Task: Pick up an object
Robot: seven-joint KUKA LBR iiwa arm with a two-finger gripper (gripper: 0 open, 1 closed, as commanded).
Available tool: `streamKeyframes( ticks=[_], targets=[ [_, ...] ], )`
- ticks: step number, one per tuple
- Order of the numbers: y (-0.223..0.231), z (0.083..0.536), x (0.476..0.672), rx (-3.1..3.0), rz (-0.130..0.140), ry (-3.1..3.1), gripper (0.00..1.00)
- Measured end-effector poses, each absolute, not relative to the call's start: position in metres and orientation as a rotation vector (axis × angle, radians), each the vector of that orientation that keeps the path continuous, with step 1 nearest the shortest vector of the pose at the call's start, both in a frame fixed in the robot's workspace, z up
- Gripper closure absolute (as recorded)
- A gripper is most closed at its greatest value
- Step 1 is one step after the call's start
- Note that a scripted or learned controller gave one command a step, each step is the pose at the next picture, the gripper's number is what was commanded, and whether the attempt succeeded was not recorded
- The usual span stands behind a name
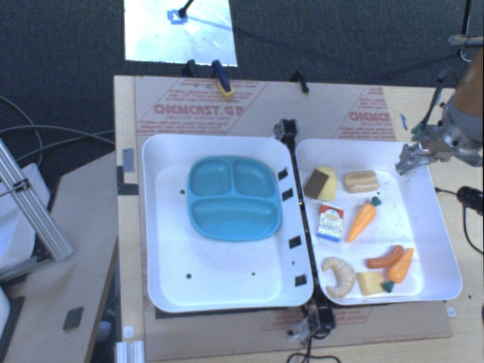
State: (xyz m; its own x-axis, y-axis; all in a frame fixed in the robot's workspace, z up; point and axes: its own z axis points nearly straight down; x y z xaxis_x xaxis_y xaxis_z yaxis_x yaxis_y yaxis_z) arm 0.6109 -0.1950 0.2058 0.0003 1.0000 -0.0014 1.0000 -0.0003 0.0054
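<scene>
Arm entered from the right edge of the frame, upper part, grey wrist with orange band above it; pincer [408,159] sat over the upper right corner of the right bin [439,225], low near the rim. Could not tell whether the pincer was apart or together; nothing seen between its tips. Right bin held the candidate objects: a brown-and-yellow wedge [321,183] and a bread roll [361,181] toward the top, a large carrot [362,219] and a small carton [330,222] mid-bin, a croissant [338,275], a yellow block [370,282], a sausage [385,258] and a small carrot [401,266] along the lower edge. The strip along the bin's right wall below the pincer was bare. Left bin [166,271] carried a blue divided plate [234,198] in its upper middle, with bare white floor below it. Both bins rested on cardboard sheeting [197,108] over the bench [83,203]; dark carpet [60,44] and a shiny square plate [180,20] lay at the top of the frame.
</scene>
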Motion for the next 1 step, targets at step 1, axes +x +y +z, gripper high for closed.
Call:
streamKeyframes(
  ticks=[1],
  targets=[
    [-0.1952, 0.2261, 0.6122, 2.214, 0.004, 2.222, 1.0]
  ],
)
